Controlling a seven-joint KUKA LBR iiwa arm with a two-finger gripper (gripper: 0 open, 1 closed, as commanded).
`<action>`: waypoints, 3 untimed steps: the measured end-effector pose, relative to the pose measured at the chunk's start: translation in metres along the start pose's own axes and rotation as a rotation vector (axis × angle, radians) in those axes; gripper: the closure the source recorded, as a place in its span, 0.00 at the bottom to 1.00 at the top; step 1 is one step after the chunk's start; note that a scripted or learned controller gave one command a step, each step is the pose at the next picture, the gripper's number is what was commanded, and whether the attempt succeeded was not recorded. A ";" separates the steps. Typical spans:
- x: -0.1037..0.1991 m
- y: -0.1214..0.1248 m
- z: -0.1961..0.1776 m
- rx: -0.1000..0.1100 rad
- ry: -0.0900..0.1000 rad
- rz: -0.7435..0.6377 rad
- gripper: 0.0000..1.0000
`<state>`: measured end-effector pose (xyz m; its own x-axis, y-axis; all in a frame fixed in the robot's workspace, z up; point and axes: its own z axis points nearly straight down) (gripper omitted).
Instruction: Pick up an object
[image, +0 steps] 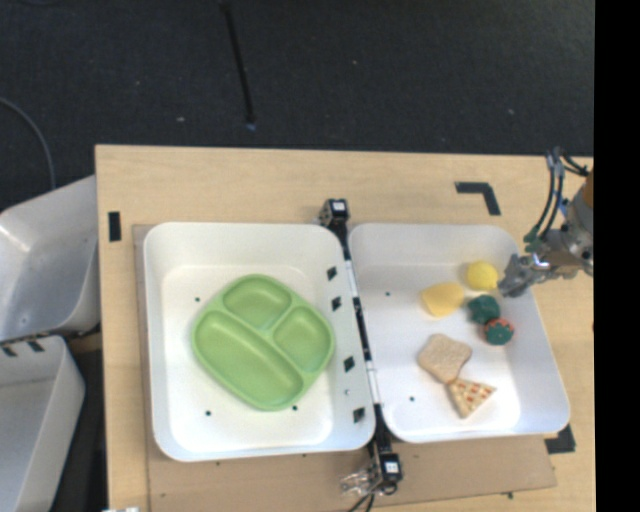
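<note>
A pale wooden tabletop (250, 185) is sitting against a dark floor, carrying two shallow white bins side by side. In the camera view, the left bin (160, 420) is holding one green divided plate (262, 341) with three compartments, lying flat near its middle. The right bin (540, 400) is holding six small food toys: one yellow lemon-like piece (482, 275) near the far wall, one flatter yellow piece (443, 298) just beside it, one dark green piece (484, 308), one red-and-green piece (498, 330) touching or nearly touching it, one tan bread slice (443, 358), and one pizza wedge (470, 396) overlapping the slice's corner. The hand (517, 277) is reaching in from the right, hovering just beside the lemon-like piece at the bin's right wall; whether its fingers are spread or pressed together I cannot tell, and nothing is visibly pinched. The likely trouble from here: the toys are crowding together, so a descent may be nudging a neighbour aside or closing on two at once, and the rounded lemon-like piece looks apt to roll away.
</note>
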<state>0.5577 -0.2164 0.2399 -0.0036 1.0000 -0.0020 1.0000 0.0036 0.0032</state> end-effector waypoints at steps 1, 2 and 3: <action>0.051 -0.005 -0.011 0.002 0.003 -0.003 1.00; 0.108 -0.019 -0.002 0.003 0.003 -0.003 1.00; 0.157 -0.035 0.006 0.003 0.003 -0.002 1.00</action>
<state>0.5226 -0.0597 0.2334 -0.0060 1.0000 0.0007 1.0000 0.0060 0.0002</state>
